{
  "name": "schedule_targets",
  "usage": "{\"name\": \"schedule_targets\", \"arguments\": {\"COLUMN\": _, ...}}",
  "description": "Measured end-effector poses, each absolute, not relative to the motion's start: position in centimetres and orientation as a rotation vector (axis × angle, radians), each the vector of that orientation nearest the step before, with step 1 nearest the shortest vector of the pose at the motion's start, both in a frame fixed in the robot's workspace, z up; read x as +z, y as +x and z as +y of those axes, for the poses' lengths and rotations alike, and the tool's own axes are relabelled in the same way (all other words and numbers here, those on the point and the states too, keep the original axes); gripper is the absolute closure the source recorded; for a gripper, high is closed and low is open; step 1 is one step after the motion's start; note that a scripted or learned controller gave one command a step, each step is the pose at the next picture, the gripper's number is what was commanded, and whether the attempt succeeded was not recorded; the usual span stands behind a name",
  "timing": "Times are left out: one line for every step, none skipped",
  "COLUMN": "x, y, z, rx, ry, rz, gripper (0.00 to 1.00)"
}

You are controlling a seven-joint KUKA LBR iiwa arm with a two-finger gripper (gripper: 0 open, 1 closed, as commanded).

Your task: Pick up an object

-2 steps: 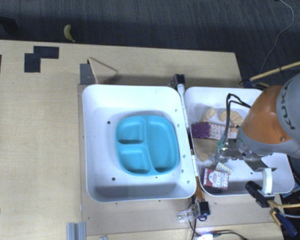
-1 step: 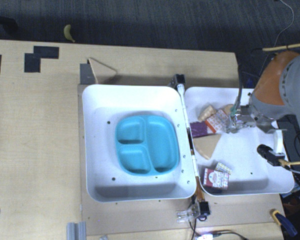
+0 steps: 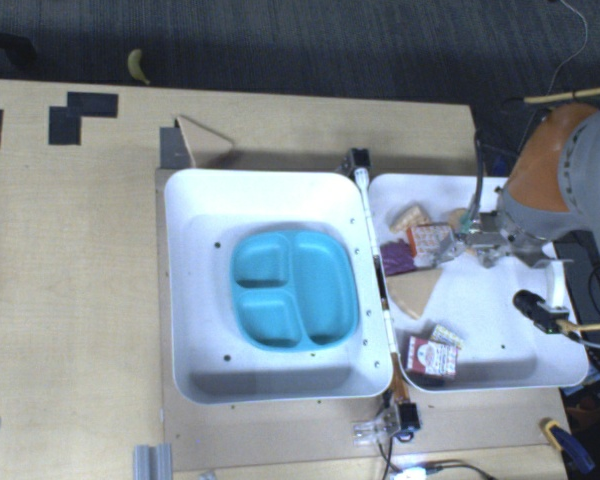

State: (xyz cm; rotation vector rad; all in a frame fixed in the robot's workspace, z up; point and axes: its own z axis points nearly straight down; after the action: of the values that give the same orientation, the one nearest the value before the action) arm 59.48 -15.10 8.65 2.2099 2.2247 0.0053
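The right white bin [image 3: 500, 353] holds several small items. A red and white packet [image 3: 429, 238] lies near its back left, with a tan piece [image 3: 408, 216] just behind it and a purple wrapper [image 3: 397, 259] to its left. A tan wedge [image 3: 416, 291] lies in front of them, and a dark red packet [image 3: 432, 356] sits at the bin's front left. My gripper [image 3: 460, 240] reaches in from the right, low over the bin, with its tip at the right edge of the red and white packet. Whether it touches the packet is unclear.
The left white bin [image 3: 195, 268] holds a blue divided tray [image 3: 292, 286]. A black ridge [image 3: 372, 243] separates the two bins. The arm's grey body with its orange band [image 3: 540, 168] covers the right bin's back right corner. A black part [image 3: 540, 311] juts over the bin's right side.
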Motion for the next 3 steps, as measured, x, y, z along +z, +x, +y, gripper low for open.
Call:
{"name": "schedule_targets", "arguments": {"x": 9.9, "y": 59.7, "z": -15.1, "rx": 0.01, "ry": 2.198, "rz": 2.228, "gripper": 1.0}}
{"name": "schedule_targets", "arguments": {"x": 9.8, "y": 65.6, "z": -9.8, "rx": 0.005, "ry": 2.211, "rz": 2.228, "gripper": 1.0}}
{"name": "schedule_targets", "arguments": {"x": 18.7, "y": 66.8, "z": -1.1, "rx": 0.009, "ry": 2.209, "rz": 2.229, "gripper": 1.0}}
